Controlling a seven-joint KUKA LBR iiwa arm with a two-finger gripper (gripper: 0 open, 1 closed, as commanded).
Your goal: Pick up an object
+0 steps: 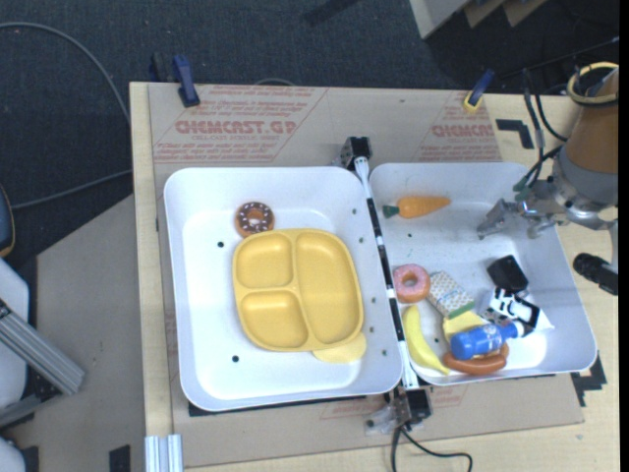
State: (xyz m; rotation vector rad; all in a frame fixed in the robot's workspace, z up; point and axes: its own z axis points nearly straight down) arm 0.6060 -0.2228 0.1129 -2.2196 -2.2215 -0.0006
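Right bin [580, 347], near end — banana [421, 340] along the left wall; red sausage [476, 365] touching a blue bottle [482, 340] with a white cap; a yellow block [465, 320]; a black-and-white item [515, 309], too small to identify.

Right bin, middle — pink frosted donut [411, 283] beside a speckled sponge-like piece [447, 288]; small black block [507, 269].

Right bin, far end — toy carrot [421, 206], lying crosswise, well apart from the near cluster.

Left bin [187, 264] — yellow three-compartment tray [295, 289] with a yellow disc [339, 349] partly under its near corner; chocolate donut [255, 217] just beyond the tray.

Writing — red print on the board [246, 116] under the bins reads "CHEMCAST GP", repeated behind each bin; the finer lines are illegible. Blue clamps [184, 79] at the far edge.

Arm [595, 136] — enters from the right, orange band above the wrist. Gripper [519, 218] sits low over the far right part of the right bin, pointing left toward the carrot, apart from it. Fingers [494, 220] appear spread — nothing between them.
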